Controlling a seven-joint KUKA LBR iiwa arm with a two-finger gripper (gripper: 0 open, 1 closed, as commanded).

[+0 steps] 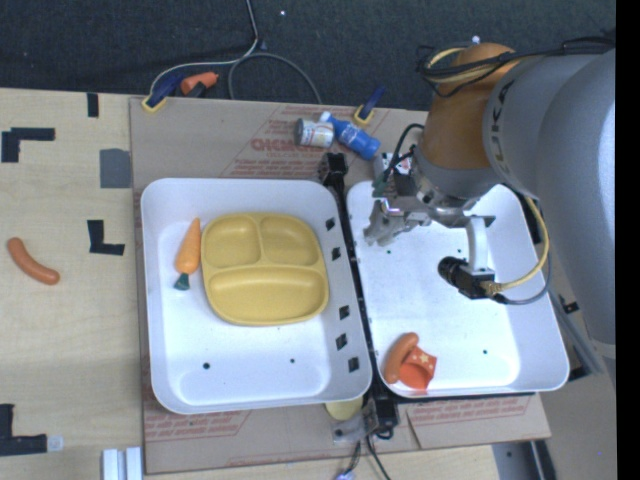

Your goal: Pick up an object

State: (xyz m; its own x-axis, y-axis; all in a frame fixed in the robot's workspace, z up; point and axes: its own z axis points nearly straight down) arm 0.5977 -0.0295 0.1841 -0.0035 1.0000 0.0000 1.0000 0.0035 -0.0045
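The big grey arm (pixel 540 138) reaches over the right bin (pixel 520 368). The left bin (pixel 165 358) holds a yellow divided plate (pixel 265 268), a toy carrot (pixel 188 248) beside it. The gripper (pixel 385 230) hovers near the divider, nothing between its parted fingers. An orange-red toy (pixel 408 361) lies at the right bin's near edge.

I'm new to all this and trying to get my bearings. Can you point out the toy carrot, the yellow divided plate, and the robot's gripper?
toy carrot (pixel 188 247): camera view, middle of its orange body.
yellow divided plate (pixel 265 269): camera view, central ridge between compartments.
gripper (pixel 385 225): camera view, at its fingertips above the right bin.
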